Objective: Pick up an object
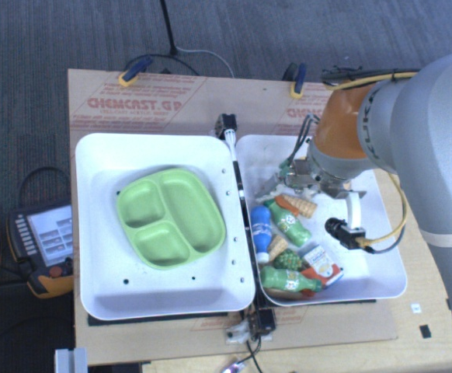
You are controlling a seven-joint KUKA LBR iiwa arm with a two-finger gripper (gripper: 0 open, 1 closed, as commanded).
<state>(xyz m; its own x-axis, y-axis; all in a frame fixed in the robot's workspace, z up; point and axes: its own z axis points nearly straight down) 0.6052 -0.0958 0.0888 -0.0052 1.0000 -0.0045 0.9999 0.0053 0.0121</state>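
Cardboard bench (133, 103) carries the right bin (381, 274), where the gripper (297, 179), jaw state unclear, hangs above small toys (292, 243), probably light, stiff and slippery.

One camera looks down from above at a slant on the bench (133, 92), far enough off to take in both bins. The left bin (94, 231) sits mid-view, the right bin (381, 278) beside it, dark carpet (55, 22) beyond.
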